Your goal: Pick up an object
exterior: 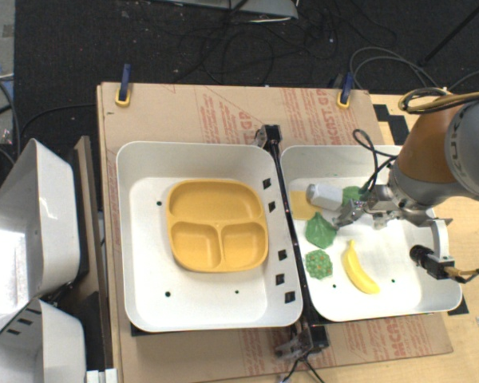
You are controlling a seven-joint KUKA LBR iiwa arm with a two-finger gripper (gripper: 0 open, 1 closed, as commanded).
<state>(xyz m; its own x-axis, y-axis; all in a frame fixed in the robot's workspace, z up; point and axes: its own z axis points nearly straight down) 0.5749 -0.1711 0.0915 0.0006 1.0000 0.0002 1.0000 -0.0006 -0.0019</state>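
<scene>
The right bin (431, 298) holds a yellow banana (359, 270), a green bumpy ball (318, 263), a green lump (319, 231), a grey cylinder (323, 196) and a pale yellow piece (298, 206) by its left wall. My gripper (354, 211) hangs low over the middle of this bin, just right of the grey cylinder and the green lump. Another small green thing (351, 193) shows just behind the gripper. I see nothing clearly held. The banana lies just below the gripper, towards the front.
The left bin (136, 214) holds a yellow divided plate (218, 223). A black divider (283, 214) runs between the two bins. The arm's orange band (427, 142) and grey wrist (419, 186) cover the right bin's right side. White containers (28, 230) stand off the bench's left.
</scene>
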